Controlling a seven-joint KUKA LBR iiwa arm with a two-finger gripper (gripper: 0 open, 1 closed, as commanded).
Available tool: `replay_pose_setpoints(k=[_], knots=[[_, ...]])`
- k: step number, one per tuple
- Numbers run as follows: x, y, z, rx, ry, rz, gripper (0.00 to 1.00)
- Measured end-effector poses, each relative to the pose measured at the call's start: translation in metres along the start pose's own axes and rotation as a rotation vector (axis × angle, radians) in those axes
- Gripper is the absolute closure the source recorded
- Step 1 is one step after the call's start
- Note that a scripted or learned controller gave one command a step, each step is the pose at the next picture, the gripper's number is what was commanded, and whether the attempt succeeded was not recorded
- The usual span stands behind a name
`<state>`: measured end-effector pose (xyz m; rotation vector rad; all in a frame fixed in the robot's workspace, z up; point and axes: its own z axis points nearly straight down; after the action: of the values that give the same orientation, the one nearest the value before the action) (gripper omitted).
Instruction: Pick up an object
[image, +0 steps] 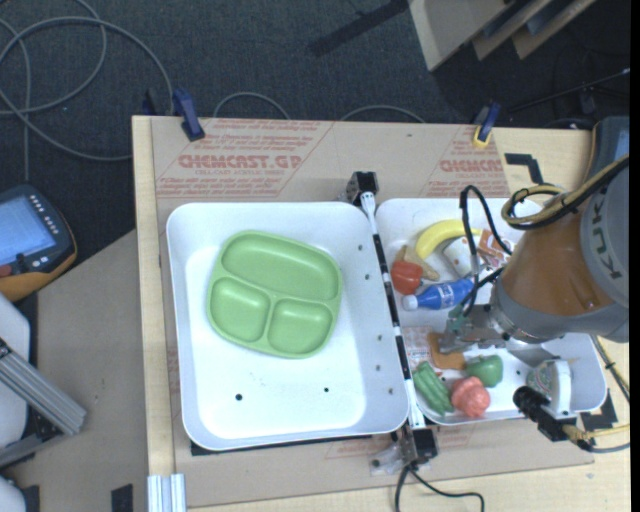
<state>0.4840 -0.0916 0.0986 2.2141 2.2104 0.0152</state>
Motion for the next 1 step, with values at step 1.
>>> replay_pose_setpoints(k=[1], knots=[[-0.0018, 0.0009, -0.0016, -0.004, -0.003, 0.002, 0.0]])
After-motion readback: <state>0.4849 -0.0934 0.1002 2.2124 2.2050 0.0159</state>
